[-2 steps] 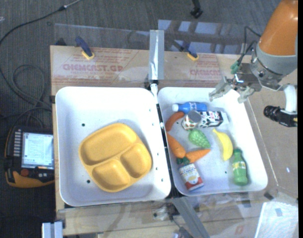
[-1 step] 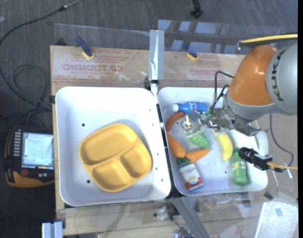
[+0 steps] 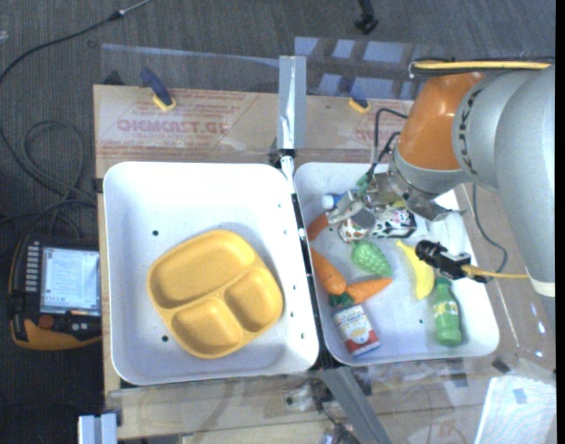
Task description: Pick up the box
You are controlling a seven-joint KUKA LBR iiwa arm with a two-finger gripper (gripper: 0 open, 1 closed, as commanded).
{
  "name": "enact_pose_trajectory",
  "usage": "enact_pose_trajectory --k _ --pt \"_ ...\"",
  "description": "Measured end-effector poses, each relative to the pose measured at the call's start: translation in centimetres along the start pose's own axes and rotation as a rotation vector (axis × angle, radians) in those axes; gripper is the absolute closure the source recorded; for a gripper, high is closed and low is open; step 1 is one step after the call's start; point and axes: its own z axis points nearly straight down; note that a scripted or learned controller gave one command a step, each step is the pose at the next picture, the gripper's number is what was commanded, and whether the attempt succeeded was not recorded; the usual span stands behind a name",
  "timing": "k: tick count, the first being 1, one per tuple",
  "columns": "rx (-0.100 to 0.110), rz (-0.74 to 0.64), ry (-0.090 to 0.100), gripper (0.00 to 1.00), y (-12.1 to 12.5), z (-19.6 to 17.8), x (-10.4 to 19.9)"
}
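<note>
The gripper point(image 3: 361, 213) sits low over the box point(image 3: 390, 224) at the right bin's point(image 3: 485, 336) twelve o'clock, placed to grasp; jaws' state unclear.

The right bin point(image 3: 485, 336) is crowded by carrots point(image 3: 342, 285), a can point(image 3: 354, 329), a green bottle point(image 3: 446, 314) and a banana point(image 3: 417, 268), with narrow gaps left between. Open floor is left in the left bin point(image 3: 143, 206) around the yellow tray point(image 3: 215, 291).

Wooden bench point(image 3: 194, 128), two white bins point(image 3: 134, 211) side by side
</note>
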Motion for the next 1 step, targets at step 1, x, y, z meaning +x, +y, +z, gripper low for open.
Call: enact_pose_trajectory --k 1 --pt "-0.008 -0.095 0.001 0.0 -0.18 0.69 -1.3"
